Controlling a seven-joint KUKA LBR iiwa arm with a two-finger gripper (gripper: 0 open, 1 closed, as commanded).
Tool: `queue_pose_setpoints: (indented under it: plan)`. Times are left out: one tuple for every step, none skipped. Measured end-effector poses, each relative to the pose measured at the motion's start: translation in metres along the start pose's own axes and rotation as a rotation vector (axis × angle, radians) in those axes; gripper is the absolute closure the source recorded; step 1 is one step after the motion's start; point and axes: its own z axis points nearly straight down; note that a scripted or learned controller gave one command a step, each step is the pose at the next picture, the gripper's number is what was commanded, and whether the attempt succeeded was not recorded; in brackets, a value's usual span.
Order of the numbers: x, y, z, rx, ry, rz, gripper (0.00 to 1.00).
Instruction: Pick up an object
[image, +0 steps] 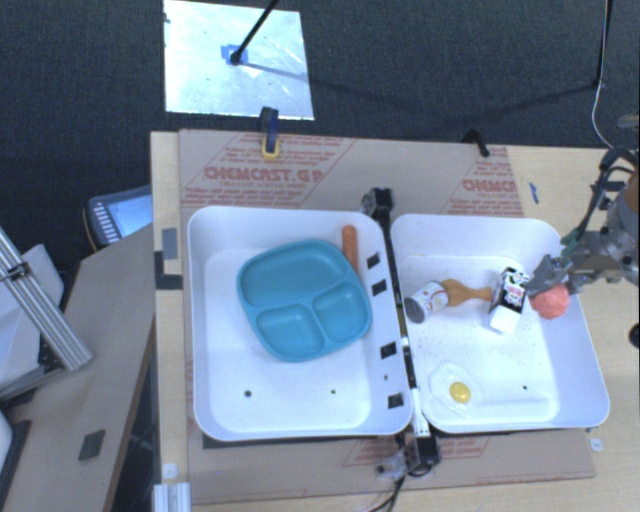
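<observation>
The right bin (585, 392) holds a small white carton (507, 302) with black and red print, a small can (427, 299) lying on its side, a wooden piece (470, 292) next to the can, and a toy fried egg (456, 388). A pink-red rounded object (552, 302) lies at this bin's right wall. My gripper (553, 275) hangs at the right edge of the right bin, just above the pink-red object and right of the carton. Whether it touches the pink-red object is unclear.
The left bin (215, 385) holds a blue divided plate (303, 300) and an orange sausage-shaped piece (350, 246) at its back right. A black divider strip (392, 300) runs between the bins. The arm (620, 240) comes in from the right.
</observation>
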Motion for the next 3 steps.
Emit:
queue_pose_setpoints:
  plan:
    - [0.062,-0.001,0.003,0.005,0.003,-0.005,1.0]
    - [0.114,0.009,0.016,0.007,0.004,-0.005,1.0]
    - [0.16,0.009,0.016,0.006,0.004,-0.005,1.0]
